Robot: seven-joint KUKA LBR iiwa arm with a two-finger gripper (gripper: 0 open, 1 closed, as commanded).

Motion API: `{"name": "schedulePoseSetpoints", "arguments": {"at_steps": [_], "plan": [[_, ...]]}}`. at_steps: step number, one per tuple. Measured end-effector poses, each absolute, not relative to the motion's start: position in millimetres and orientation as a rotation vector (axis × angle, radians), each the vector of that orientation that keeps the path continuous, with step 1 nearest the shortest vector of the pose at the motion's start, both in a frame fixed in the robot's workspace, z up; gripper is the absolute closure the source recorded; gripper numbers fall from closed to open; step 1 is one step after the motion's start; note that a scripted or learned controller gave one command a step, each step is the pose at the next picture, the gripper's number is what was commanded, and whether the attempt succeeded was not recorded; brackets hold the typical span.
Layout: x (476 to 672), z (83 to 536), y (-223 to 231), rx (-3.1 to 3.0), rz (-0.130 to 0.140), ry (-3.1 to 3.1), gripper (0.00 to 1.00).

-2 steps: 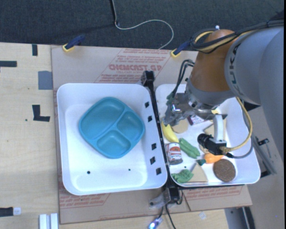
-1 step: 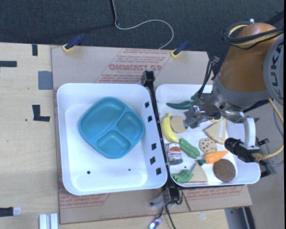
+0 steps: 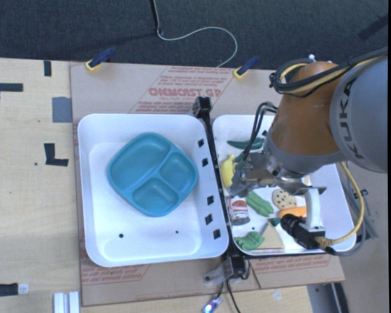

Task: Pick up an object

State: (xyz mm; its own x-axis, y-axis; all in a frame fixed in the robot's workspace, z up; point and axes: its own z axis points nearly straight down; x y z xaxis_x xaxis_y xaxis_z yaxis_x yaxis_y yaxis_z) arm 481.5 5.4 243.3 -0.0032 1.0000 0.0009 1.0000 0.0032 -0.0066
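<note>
The arm reaches over the right bin (image 3: 344, 235), its orange band and wrist covering most of it. My gripper (image 3: 246, 180) is low at the bin's left side, among small toy foods. Right by it lie a yellow piece (image 3: 228, 169), a green pickle-like piece (image 3: 259, 205) and a small red-and-white can (image 3: 238, 210). A speckled cookie (image 3: 281, 197) and an orange piece (image 3: 292, 212) lie just right of these. A green leafy item (image 3: 251, 241) rests at the bin's front. Nothing is visibly held.
The left bin (image 3: 98, 240) holds a blue divided plate (image 3: 153, 173). A black divider with clips (image 3: 212, 175) runs between the bins. A green item (image 3: 238, 143) lies at the right bin's back. A white cable (image 3: 195, 34) loops behind the bench.
</note>
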Motion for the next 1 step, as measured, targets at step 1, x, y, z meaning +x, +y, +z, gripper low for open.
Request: {"name": "schedulePoseSetpoints", "arguments": {"at_steps": [1], "plan": [[484.2,323.2,17.6,-2.22,-0.007,-2.228,1.0]]}}
